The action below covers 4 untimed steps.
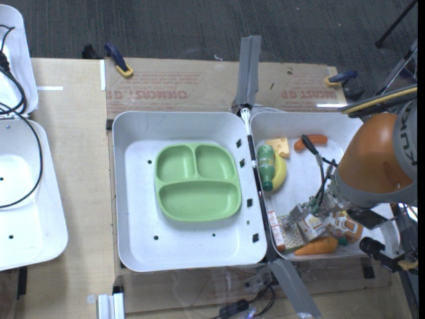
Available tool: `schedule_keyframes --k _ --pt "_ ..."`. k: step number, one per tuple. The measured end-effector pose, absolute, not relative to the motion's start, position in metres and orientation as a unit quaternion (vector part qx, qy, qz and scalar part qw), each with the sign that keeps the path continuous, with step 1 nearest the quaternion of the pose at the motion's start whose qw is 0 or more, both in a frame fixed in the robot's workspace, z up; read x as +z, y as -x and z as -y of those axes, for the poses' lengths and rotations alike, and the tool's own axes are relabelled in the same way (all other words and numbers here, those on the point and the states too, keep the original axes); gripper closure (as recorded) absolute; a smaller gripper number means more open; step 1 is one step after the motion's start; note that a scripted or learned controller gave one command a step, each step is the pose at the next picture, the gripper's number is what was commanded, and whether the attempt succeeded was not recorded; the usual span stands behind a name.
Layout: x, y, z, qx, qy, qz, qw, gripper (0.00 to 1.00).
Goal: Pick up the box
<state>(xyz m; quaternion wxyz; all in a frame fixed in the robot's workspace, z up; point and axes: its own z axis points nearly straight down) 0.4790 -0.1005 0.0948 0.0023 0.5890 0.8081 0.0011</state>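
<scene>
My gripper is low in the front part of the right bin, under the arm's orange band. It sits among a cluster of small packages. A flat box with a red edge lies just left of it against the bin's left wall. A small white and orange carton lies just to its right. The gripper's metal parts blend with a grey package beneath it, and I cannot make out whether anything is held.
The right bin also holds a green bottle beside a banana, a cheese wedge, a red sausage and a carrot at the front. The left bin holds a green divided plate.
</scene>
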Motion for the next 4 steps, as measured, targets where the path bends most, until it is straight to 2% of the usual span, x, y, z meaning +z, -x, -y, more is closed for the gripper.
schedule_keyframes --k 1,2,3,4 --pt "0.094 -0.487 0.099 0.0011 -0.661 -0.75 0.0 0.0" --pt "0.105 -0.489 0.099 0.0027 -0.662 -0.749 0.002 1.0" --pt "0.105 -0.489 0.099 0.0026 -0.662 -0.749 0.002 0.0" --pt "0.095 -0.48 0.103 0.0038 -0.759 -0.652 0.0 0.0"
